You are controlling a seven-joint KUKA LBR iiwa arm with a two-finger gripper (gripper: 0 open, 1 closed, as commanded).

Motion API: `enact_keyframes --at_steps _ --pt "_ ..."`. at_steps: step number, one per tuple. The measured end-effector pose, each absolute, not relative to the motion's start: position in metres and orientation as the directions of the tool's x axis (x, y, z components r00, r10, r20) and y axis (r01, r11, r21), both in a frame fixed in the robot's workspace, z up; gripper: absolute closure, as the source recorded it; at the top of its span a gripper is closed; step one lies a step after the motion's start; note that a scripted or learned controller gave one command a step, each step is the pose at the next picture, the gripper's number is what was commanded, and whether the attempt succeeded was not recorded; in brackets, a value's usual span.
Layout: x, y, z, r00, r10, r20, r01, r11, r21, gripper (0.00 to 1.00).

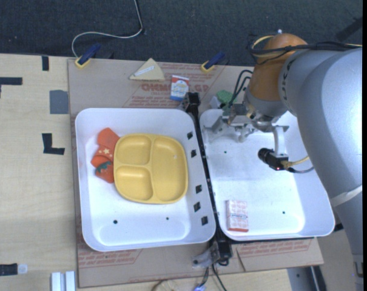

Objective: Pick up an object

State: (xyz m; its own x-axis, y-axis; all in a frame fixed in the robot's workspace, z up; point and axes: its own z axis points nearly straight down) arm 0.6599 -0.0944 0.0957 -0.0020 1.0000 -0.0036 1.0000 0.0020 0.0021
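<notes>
A small flat red-and-white printed packet (237, 214) is seen lying near the front edge of the right shallow white bin (304, 214), close to the divider, flat on the bin floor and well apart from the gripper (239, 125). It is judged light, thin and fairly stiff like a carton or sachet; being flat, little height is offered, so it would best be pinched across its short sides, fingers pressed to the floor, and slipping out is judged likely. In the left shallow white bin (141, 232) a yellow plastic three-compartment tray (151, 166) is seen, rigid and smooth, judged light but too wide for a side pinch; its rim would be the place to grip. Touching its left edge, a soft-looking red and orange toy piece with a green bit (104, 155) is tucked; shape unclear, judged light. Farther back, the gripper is found low at the back left corner of the right bin, under the grey arm with the orange band (274, 71); whether the claw is open or closed, or has hold of anything, cannot be told. Beyond the bins, on the cardboard sheet (110, 86), a small red, white and blue carton (179, 88) and a pale wedge-shaped piece (148, 70) are seen.
</notes>
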Motion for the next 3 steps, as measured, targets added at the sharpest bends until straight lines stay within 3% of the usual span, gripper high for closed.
enact_keyframes --at_steps 1,2,3 --pt "0.669 -0.095 0.085 -0.002 1.000 -0.001 1.000 0.002 0.000 0.00" --pt "0.627 -0.098 0.086 -0.002 1.000 -0.002 1.000 0.002 0.002 0.00" --pt "0.669 -0.107 0.085 -0.002 1.000 -0.001 1.000 0.002 0.003 0.00"
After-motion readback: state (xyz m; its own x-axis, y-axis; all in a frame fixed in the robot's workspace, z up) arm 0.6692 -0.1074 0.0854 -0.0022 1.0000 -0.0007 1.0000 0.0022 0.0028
